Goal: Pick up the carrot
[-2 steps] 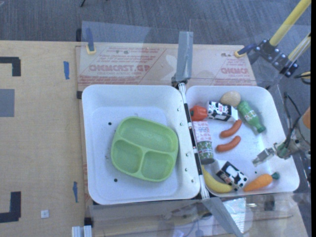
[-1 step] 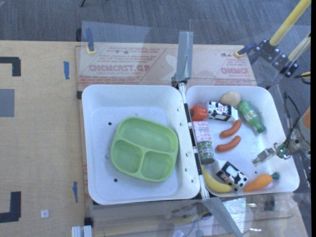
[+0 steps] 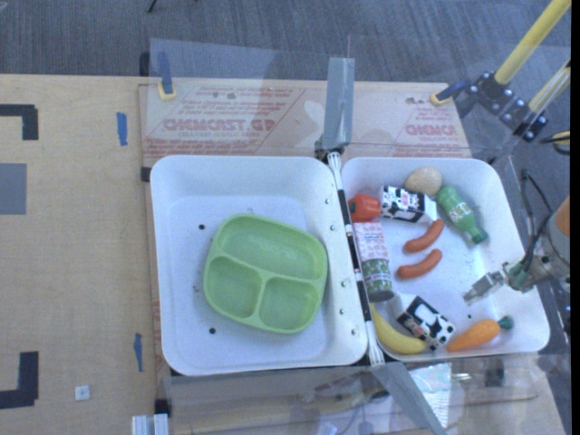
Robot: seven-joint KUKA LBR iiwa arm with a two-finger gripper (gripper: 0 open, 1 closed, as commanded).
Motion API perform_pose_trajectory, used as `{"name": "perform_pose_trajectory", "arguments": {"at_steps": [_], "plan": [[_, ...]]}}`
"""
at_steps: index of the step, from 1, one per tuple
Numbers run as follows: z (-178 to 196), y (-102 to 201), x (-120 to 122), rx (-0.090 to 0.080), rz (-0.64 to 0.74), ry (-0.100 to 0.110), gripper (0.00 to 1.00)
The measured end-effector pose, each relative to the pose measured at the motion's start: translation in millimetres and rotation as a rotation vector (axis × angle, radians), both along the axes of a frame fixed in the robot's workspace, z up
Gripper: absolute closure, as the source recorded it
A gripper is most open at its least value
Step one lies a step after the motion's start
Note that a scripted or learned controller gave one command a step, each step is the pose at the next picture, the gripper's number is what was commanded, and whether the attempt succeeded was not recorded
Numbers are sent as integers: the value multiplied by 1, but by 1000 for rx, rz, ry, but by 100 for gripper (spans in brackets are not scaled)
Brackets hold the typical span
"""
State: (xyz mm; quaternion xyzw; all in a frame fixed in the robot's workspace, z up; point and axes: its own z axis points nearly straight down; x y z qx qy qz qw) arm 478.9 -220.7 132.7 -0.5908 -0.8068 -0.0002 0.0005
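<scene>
One carrot (image 3: 475, 334), two sausages (image 3: 424, 236)

The arm (image 3: 555, 243) comes in from the right edge of the scene, only its lower part showing as a blurred grey and tan shape low on the right side. The gripper (image 3: 485, 285) sits at its left end, pointing left and slightly toward the near side, tilted rather than straight down. Its metal fingers (image 3: 478, 289) look like one narrow grey piece at this size, too small and blurred to tell how they stand
</scene>
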Motion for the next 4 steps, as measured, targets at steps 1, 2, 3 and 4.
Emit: {"name": "perform_pose_trajectory", "arguments": {"at_steps": [1, 2, 3, 4], "plan": [[0, 0, 0, 0, 0, 0, 0], [0, 0, 0, 0, 0, 0, 0], [0, 0, 0, 0, 0, 0, 0], [-45, 55, 2, -4, 132, -7, 0]]}}
